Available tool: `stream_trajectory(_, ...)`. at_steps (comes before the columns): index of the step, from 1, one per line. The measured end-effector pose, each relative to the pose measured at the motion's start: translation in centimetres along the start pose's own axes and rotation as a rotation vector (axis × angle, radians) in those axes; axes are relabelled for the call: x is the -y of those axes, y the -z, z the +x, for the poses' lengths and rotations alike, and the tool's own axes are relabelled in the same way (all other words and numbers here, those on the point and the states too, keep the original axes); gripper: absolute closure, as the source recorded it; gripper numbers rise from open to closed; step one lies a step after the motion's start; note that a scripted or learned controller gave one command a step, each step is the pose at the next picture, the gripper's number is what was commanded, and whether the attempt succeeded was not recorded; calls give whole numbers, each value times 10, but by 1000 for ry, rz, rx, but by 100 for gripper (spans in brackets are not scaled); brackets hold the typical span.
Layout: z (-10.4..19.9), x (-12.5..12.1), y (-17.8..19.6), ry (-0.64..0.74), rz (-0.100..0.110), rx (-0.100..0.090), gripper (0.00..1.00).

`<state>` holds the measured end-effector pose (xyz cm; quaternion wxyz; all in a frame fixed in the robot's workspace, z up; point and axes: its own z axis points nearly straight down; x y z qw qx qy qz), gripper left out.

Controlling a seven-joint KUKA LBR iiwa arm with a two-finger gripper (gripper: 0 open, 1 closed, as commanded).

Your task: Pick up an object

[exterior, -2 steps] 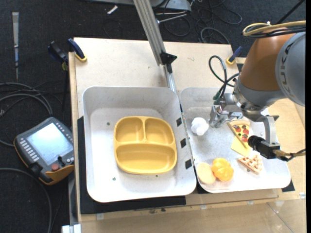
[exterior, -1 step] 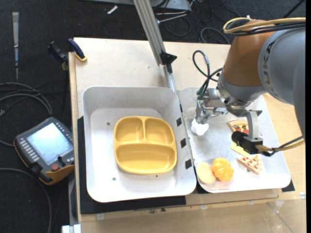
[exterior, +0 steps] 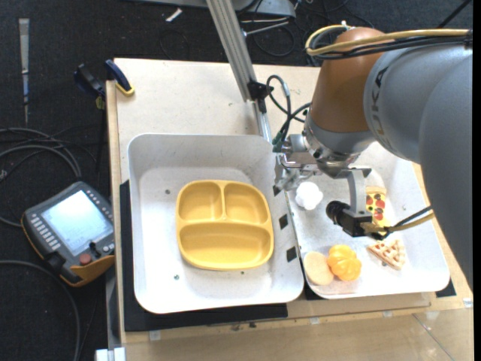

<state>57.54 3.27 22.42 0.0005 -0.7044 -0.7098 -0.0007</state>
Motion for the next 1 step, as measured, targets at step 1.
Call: stream_trajectory(1, 60, -21, 9, 1, -3, -1, 100)
